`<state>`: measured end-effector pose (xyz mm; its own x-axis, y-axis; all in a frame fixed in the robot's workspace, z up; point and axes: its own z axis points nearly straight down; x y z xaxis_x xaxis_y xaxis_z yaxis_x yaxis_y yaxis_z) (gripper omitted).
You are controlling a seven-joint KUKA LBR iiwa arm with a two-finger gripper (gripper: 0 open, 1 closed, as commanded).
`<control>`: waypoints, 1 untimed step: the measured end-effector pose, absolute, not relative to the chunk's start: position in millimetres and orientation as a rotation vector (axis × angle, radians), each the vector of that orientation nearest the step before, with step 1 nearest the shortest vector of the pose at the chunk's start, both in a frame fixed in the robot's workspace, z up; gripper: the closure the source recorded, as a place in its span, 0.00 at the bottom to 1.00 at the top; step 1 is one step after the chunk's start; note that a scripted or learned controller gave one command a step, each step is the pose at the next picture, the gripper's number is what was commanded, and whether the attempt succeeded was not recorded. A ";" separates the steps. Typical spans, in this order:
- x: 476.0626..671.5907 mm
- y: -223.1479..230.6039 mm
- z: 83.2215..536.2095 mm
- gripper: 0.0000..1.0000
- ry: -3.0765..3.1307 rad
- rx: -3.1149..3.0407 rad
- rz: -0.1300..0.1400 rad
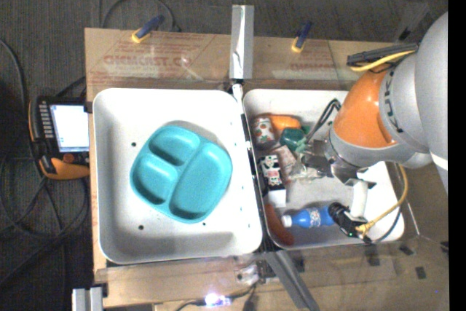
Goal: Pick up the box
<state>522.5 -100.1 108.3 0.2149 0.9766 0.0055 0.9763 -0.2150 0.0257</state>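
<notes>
Gripper point(312, 159) closure could not be determined: its dark metal tip was down among the clutter of the right bin point(393, 226), and the angle hid whether it was open, closed or gripping anything. It sat just right of the box point(271, 170), too close to tell whether they touched. No object was visibly clamped.

The box was a small printed carton with dark and white markings. It lay in the left part of the right bin, near the wall between the two bins and about midway between the far and near ends.

Other items in the right bin:
- A small round item with red and white print point(262, 129) lay far of the box.
- An orange object point(285, 121) lay against a dark green one point(293, 136), near the far left of the bin.
- A blue plastic bottle point(309, 217) with a pale label and black cap lay on its side near the near wall.
- A reddish-brown object point(275, 218) lay just left of the bottle.

The left bin point(116, 229) was smooth white plastic with rounded corners. It held a teal divided plate point(182, 171) with three compartments, glossy and rounded.

The arm point(378, 124) entered from the right, with a grey casing and a shiny orange band. A yellow cable point(382, 218) looped below the wrist.

Both bins rested on a brown board bench point(167, 58). Two blue-and-yellow clamps point(148, 28) stood at its far edge.
</notes>
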 end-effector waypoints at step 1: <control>521.6 -101.5 106.9 0.00 1.956 2.437 0.027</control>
<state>521.6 -101.5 106.9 0.2166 0.9763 0.0028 0.9760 -0.2166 0.0237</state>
